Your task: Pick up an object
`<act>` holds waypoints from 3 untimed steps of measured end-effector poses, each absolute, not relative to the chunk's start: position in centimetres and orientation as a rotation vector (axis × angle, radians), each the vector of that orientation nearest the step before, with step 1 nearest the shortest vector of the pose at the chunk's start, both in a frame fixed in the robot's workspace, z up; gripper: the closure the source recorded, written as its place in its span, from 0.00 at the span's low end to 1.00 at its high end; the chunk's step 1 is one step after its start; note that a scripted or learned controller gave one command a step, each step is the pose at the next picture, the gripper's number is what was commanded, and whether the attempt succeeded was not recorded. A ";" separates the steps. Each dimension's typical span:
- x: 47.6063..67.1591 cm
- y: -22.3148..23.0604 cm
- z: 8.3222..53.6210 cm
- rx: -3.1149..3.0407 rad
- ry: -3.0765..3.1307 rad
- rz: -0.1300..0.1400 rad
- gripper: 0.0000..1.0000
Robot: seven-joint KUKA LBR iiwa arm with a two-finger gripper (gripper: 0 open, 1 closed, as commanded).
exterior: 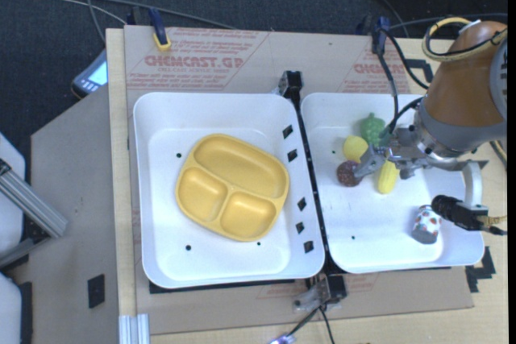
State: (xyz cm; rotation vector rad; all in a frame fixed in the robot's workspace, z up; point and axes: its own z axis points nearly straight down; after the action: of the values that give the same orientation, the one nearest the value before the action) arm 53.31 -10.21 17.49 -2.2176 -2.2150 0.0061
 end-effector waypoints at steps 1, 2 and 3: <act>52.2 -10.2 12.6 -2.217 -2.214 0.006 0.00; 52.4 -10.2 14.0 -2.222 -2.219 -0.001 1.00; 52.4 -10.5 18.3 -2.224 -2.224 -0.004 1.00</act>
State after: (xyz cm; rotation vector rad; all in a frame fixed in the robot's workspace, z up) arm 52.40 -10.53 18.30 -2.2239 -2.2245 -0.0041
